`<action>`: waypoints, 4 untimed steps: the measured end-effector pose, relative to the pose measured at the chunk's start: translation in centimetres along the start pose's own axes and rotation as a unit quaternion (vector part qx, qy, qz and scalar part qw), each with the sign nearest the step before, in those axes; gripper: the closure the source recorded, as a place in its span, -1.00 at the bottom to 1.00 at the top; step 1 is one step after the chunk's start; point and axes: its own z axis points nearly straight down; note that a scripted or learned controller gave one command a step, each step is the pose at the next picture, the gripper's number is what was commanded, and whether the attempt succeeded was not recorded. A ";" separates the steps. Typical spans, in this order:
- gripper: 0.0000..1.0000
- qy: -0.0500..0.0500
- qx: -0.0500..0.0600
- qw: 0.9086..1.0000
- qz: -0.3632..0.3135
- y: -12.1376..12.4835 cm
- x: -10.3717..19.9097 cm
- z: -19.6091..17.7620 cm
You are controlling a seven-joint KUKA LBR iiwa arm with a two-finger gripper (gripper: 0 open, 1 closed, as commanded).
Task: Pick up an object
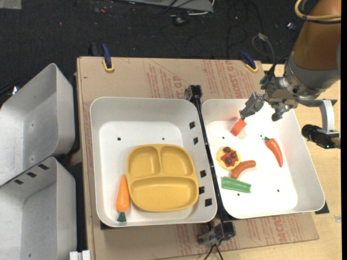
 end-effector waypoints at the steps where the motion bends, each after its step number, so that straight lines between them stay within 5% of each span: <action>1: -1.00 0.000 -0.004 1.000 -0.001 0.2 0.0 -0.5; 4: -1.00 0.000 -0.002 1.000 0.000 -0.9 0.4 15.5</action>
